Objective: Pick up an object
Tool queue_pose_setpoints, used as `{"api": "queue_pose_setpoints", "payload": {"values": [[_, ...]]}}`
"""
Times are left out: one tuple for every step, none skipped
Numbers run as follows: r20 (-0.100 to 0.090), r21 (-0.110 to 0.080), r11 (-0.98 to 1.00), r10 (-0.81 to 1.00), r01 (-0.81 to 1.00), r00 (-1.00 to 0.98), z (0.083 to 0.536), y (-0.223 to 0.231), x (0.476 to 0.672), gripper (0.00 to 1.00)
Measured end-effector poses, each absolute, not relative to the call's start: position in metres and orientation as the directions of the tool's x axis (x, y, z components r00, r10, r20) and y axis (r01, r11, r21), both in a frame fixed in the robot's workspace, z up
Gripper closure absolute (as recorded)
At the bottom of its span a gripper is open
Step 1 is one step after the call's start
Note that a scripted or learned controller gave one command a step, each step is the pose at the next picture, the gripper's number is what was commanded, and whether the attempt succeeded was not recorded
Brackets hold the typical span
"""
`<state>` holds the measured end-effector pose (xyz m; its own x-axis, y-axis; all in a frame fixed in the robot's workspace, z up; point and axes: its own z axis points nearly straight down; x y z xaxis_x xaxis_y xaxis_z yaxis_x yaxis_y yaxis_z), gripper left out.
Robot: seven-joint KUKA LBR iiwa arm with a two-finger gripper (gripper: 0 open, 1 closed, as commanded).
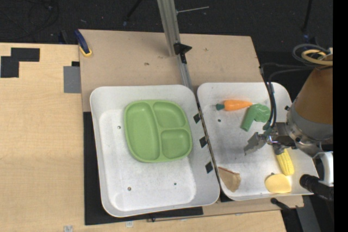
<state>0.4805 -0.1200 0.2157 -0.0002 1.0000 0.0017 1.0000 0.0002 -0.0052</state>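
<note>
Lying crosswise, carrot (237,105), green tip left, claw (254,142) nearby

Two white bins (109,117) under me; a light green divided plate (158,131) left of centre. At right: orange carrot (237,105), green toy (255,116), yellow corn (285,162), pale yellow piece (278,183), brown bit (230,177).

Right bin's (209,96) middle lies open; carrot (237,105), green toy (255,116), corn (285,162), lemon (278,183), perhaps bread (230,177), crowd its edges.
</note>
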Motion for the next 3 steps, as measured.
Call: {"api": "queue_pose_setpoints", "payload": {"values": [[0.002, -0.006, -0.001, 1.000, 1.000, 0.001, 0.172, -0.121, 0.476, 0.00], [0.003, -0.008, 0.000, 1.000, 1.000, 0.001, 0.116, -0.112, 0.481, 0.00], [0.002, -0.006, -0.007, 1.000, 1.000, 0.007, 0.129, -0.114, 0.481, 1.00]]}}
